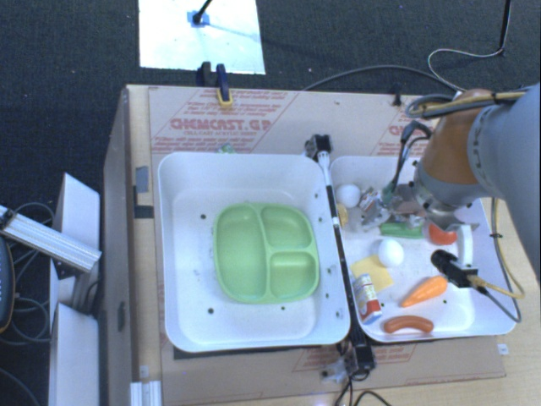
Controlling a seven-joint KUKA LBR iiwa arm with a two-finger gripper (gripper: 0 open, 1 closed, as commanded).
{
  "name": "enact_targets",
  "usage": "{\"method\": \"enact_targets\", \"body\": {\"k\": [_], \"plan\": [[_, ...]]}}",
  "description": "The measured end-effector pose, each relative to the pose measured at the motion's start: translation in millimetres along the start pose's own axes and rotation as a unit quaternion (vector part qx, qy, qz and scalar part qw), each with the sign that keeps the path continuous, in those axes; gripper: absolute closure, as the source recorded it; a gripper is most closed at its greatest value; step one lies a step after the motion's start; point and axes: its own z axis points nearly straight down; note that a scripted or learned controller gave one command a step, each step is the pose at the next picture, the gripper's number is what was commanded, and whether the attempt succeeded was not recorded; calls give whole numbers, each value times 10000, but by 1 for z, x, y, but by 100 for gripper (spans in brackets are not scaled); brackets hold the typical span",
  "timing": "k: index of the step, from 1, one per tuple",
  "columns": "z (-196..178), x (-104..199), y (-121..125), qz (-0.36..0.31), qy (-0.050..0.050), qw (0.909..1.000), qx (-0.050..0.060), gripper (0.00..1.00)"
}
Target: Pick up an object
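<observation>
Dark carpet surrounds my desk (211, 117) with two white bins. My tool (390, 208) sits low in the right bin (473, 315); I cannot tell its grip. Just below it: two smooth eggs (390, 252), a carrot (424, 291), a sausage (408, 324). Left: one green plastic tray (266, 252).

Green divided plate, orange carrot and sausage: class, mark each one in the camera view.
Green divided plate (266, 252), camera view, on the ridge between its compartments.
Orange carrot (424, 291), camera view, middle of its body.
Sausage (408, 324), camera view, middle of its length.
</observation>
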Motion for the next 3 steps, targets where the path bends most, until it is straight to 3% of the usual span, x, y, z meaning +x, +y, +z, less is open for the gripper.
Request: {"method": "enact_targets", "body": {"k": [1, 2, 3], "plan": [[-11, 0, 1, -19, -3, 10000, -13, 100], [-11, 0, 1, -19, -3, 10000, -11, 0], [9, 1, 77, 15, -11, 10000, -3, 0]]}}
